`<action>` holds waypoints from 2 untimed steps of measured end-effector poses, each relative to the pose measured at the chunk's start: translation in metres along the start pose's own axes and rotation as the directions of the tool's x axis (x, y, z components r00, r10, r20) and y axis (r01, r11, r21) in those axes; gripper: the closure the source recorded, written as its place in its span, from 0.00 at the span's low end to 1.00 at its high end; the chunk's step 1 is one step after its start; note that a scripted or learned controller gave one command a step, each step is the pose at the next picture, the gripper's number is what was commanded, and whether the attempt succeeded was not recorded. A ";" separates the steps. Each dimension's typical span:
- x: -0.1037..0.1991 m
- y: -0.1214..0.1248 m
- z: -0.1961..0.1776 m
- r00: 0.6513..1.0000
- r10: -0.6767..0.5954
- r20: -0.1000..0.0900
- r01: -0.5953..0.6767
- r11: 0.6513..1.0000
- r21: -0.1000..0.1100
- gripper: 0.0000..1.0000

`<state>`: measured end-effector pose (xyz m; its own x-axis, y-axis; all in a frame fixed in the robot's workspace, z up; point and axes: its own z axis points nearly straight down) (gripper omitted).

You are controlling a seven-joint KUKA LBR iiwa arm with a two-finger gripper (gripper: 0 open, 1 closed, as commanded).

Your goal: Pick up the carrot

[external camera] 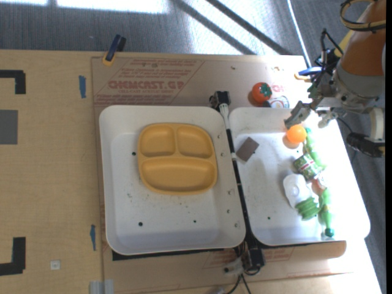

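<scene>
The carrot [295, 135] lies at the far right of the right bin [269, 225], its orange body rounded toward me and its green top trailing toward the bin's right wall. My gripper [313, 114] hovers just beyond the carrot, over the bin's back right corner. Its two fingers [300, 111] are spread apart, open, with nothing between them. The carrot sits a little nearer the camera than the fingertips, apart from them.
In the right bin are a grey-brown block [247, 149], a green-and-red can [306, 165], a white item [293, 188] and green vegetables [309, 208] along the right wall. A yellow divided plate [177, 158] fills the left bin [116, 225]. A tomato [261, 92] sits behind the bins.
</scene>
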<state>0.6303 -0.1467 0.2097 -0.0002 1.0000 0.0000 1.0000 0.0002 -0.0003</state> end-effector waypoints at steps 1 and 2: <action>-0.019 0.002 0.114 0.997 0.078 0.000 -0.078 0.997 -0.003 0.00; -0.029 0.009 0.117 0.978 0.207 -0.017 -0.207 0.978 0.000 0.00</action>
<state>0.6398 -0.1760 0.0925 0.2065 0.9783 0.0166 0.9784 -0.2066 -0.0004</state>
